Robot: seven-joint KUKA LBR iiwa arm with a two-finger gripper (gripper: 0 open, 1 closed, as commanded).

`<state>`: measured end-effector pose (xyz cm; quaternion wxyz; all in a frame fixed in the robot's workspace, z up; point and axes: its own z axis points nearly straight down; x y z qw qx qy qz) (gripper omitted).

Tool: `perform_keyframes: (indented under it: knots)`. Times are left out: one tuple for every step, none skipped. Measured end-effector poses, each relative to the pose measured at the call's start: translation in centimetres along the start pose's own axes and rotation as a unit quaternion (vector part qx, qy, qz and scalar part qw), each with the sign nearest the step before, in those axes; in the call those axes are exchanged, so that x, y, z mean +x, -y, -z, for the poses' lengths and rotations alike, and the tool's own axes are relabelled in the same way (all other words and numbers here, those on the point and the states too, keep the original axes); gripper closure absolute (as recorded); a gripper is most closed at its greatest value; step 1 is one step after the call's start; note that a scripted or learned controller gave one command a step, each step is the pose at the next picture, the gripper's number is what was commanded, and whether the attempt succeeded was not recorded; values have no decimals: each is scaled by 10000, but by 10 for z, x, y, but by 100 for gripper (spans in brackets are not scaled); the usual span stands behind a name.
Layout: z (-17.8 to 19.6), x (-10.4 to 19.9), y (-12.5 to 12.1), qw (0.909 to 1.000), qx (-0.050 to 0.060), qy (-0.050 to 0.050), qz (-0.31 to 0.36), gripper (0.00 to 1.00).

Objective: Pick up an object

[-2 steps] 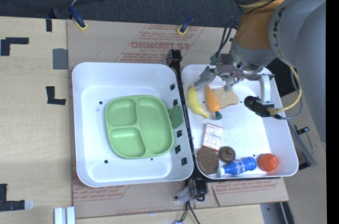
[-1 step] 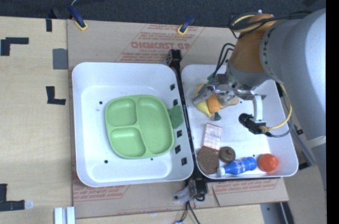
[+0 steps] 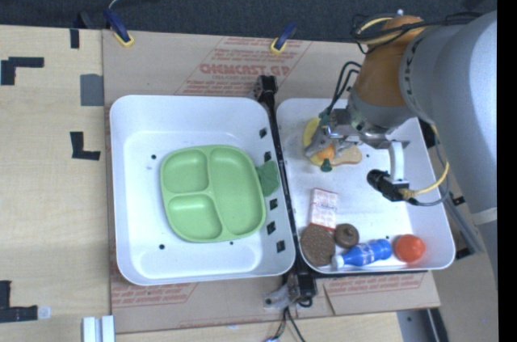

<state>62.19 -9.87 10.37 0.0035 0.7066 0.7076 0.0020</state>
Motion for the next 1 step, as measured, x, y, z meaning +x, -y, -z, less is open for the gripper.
perform_keyframes:
  knots:
    - [81,65,55,10000,43,-14,6,100]
